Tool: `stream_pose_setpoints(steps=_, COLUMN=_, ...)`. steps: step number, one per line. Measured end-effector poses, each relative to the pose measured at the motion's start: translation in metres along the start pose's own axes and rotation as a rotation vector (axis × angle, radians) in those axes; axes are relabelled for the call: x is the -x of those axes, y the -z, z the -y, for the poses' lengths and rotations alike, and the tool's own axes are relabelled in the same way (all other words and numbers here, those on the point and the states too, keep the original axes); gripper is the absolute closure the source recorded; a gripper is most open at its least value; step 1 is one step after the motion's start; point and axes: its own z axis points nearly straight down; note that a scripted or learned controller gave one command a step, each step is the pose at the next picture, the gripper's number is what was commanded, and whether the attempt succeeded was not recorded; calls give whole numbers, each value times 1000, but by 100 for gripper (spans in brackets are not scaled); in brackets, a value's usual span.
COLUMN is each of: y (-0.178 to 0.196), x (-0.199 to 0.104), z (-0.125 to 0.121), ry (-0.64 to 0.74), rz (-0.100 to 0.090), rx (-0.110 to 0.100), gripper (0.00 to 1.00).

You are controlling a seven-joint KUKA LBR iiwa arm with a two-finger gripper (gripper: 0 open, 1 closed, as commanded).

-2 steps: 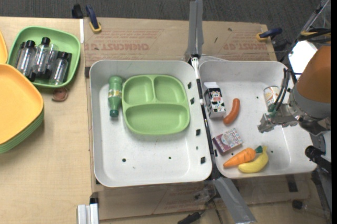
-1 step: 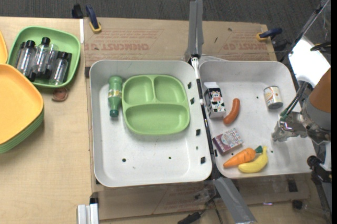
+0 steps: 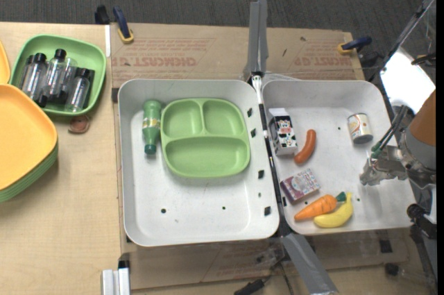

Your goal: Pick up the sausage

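Note:
The sausage (image 3: 305,146), orange-red and slightly curved, lies in the right bin (image 3: 326,94), left of its middle, tilted with its upper end to the right. It touches nothing but sits close beside a small white carton (image 3: 282,132). My gripper (image 3: 374,173) hangs over the bin's right side, well to the right of the sausage and a little nearer the front, with nothing seen in it. The arm's orange band (image 3: 424,121) shows at the right edge.
A can (image 3: 359,128) stands at the right bin's back right. A pink box (image 3: 300,185), a carrot (image 3: 319,207) and a banana (image 3: 334,215) lie near its front. The left bin (image 3: 135,203) holds a green divided plate (image 3: 205,136) and a green bottle (image 3: 150,125).

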Motion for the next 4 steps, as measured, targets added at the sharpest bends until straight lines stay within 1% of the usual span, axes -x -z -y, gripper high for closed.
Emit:
stream_pose_setpoints(steps=1, y=17, x=-7, z=11, ry=235, rz=0, rx=5, gripper=100)
stream_pose_setpoints(steps=2, y=15, x=9, z=9, ry=47, rz=1, rx=5, gripper=100)
stream_pose_setpoints(steps=3, y=-8, x=-24, z=14, ry=-194, rz=-1, rx=2, gripper=100)
stream_pose_setpoints(steps=4, y=5, x=-1, z=11, ry=15, rz=1, rx=5, gripper=100)
